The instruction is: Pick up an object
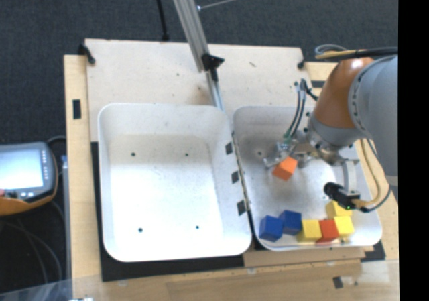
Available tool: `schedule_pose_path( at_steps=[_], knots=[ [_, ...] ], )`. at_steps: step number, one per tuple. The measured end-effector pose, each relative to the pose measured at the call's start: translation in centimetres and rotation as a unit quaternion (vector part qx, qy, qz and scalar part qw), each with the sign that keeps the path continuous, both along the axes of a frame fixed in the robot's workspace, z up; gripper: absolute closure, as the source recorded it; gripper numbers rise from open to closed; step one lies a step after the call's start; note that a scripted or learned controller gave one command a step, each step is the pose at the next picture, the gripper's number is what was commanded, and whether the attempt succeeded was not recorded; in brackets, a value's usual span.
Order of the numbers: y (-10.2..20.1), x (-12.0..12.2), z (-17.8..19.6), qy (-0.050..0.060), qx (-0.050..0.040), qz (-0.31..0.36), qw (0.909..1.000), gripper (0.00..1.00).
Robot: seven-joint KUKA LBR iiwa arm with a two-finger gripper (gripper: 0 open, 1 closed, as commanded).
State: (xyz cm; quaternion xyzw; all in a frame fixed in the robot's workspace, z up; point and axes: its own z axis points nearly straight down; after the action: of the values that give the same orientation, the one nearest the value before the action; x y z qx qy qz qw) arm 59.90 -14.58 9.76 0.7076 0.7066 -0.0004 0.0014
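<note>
One orange cube (285, 168) at end effector (281, 159), above right bin (249, 132).

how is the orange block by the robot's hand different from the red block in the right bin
The orange block sits tilted, a corner pointing down, right at the hand; the red block lies flat on the bin floor. The orange block is alone near the middle of the right bin; the red block is wedged in a row between two yellow blocks at the near wall. Both look like small cubes of similar size.
</note>
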Motion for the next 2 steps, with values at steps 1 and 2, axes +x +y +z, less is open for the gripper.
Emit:
schedule_pose_path(
  at_steps=[1, 2],
  knots=[
    [-0.1, 0.1, 1.1, -0.001, -0.0010, 0.002, 1.0000, 1.00],
    [8.5, 2.0, 10.4, -0.004, 0.0023, 0.006, 1.0000, 1.00]
  ],
)
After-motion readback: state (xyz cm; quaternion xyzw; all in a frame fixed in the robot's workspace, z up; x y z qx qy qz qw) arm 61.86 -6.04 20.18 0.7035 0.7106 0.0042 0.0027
